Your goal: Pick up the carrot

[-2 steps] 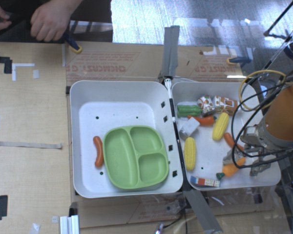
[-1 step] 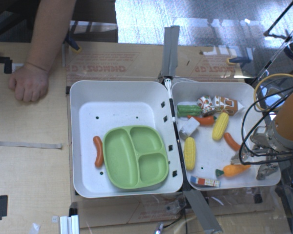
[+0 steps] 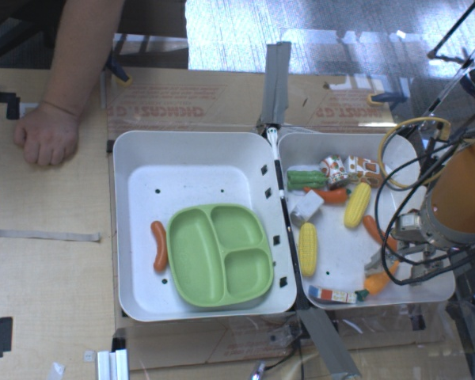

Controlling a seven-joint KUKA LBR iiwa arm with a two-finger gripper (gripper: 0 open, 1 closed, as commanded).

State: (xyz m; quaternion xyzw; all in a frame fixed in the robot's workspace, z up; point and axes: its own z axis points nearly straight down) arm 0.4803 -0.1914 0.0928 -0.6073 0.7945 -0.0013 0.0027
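Nearest me, the gripper [image 3: 397, 250] hung low in the right bin [image 3: 427, 295], well to the right of the corn cob [image 3: 307, 248] that lay along the divider; cables crossed it, and I could not tell whether it was spread or closed. What I took for the carrot [image 3: 371, 229], a slim orange piece, lay just beside the gripper on its left and a little farther back, between it and that cob; its long axis ran on a slant, near end toward the gripper, far end pointing up-left; I judged only a short move leftward was needed.
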